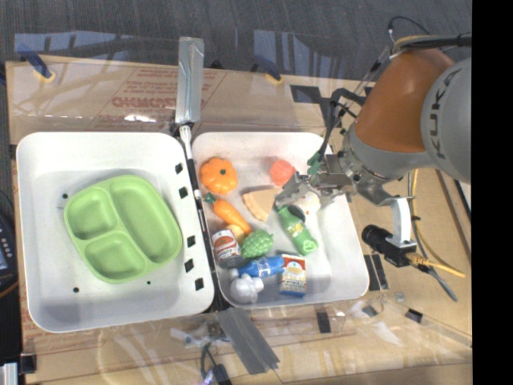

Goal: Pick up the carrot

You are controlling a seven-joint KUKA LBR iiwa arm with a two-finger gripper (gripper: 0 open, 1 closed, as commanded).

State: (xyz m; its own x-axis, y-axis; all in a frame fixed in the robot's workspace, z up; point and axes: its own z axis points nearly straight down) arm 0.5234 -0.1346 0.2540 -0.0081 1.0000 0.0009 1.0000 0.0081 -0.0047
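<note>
Carton (294, 277) lying at the right bin's (353, 247) near edge.
Gripper (293, 195) is hovering over a green bottle (296, 229), jaws spread, gripping nothing; carrot (231, 213) is lying well left.

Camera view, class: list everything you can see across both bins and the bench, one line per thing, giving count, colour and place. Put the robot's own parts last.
Divided plate: one, green, left bin.
Pumpkin: one, orange, right bin, top left.
Carrot: one, orange, right bin, below the pumpkin.
Tomato: one, red, right bin, top middle.
Wedge: one, tan, right bin centre.
Green bottle: one, green, right bin, under the gripper.
Can: one, red and white, right bin, left side.
Bumpy green item: one, beside the can.
Blue bottle: one, right bin, bottom.
Carton: one, red and white, right bin, bottom.
Bins: two, white.
Gripper: one, dark, over the right bin.
</note>
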